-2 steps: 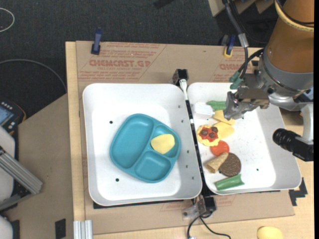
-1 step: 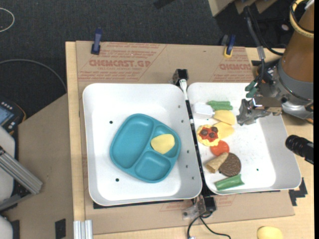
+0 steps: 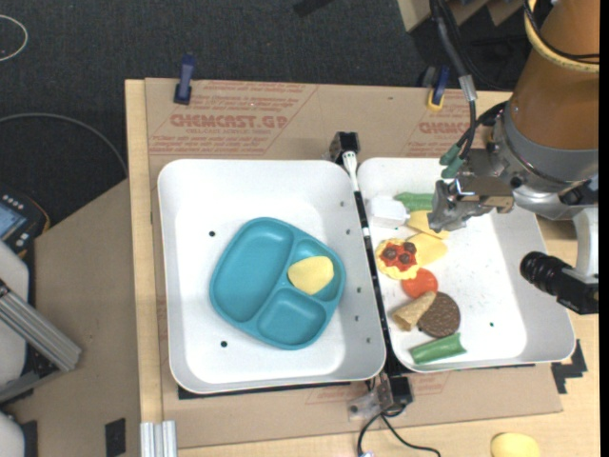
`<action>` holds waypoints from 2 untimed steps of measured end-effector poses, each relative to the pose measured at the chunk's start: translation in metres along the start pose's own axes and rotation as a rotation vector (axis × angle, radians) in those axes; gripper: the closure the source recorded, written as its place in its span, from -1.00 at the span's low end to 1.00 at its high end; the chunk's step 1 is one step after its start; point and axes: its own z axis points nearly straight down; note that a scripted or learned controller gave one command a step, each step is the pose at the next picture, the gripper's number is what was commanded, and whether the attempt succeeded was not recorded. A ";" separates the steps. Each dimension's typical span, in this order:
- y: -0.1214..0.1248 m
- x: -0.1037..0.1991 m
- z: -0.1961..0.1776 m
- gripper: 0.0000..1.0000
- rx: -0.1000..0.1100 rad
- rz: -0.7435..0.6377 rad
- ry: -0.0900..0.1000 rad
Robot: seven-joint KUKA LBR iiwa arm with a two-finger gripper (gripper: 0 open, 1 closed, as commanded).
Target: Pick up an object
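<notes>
The left bin [image 3: 181, 255] sits on the surface and carries a teal divided plate [image 3: 249, 279] near its middle, with a pale yellow piece [image 3: 310, 273] lying in the plate's right compartment.

The right bin [image 3: 504, 303] holds a cluster of toy foods along its left side. From its far edge toward its near edge these are a small white piece [image 3: 385, 209], a green piece [image 3: 415, 200], a yellow slice [image 3: 428, 241], a round yellow item with dark and red toppings [image 3: 398, 255], a red tomato-like piece [image 3: 420, 283], a tan wedge [image 3: 411, 312], a dark brown round cookie [image 3: 440, 316] and a green pod [image 3: 438, 348] at the near edge.

The jaws [image 3: 447, 219] hang over the yellow slice near the bin's far-left corner — whether they are wide or narrow cannot be told, and nothing is seen held between them.
</notes>
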 end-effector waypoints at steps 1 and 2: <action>0.014 -0.032 0.028 1.00 0.008 0.008 -0.001; -0.001 0.019 0.032 1.00 0.008 0.000 0.000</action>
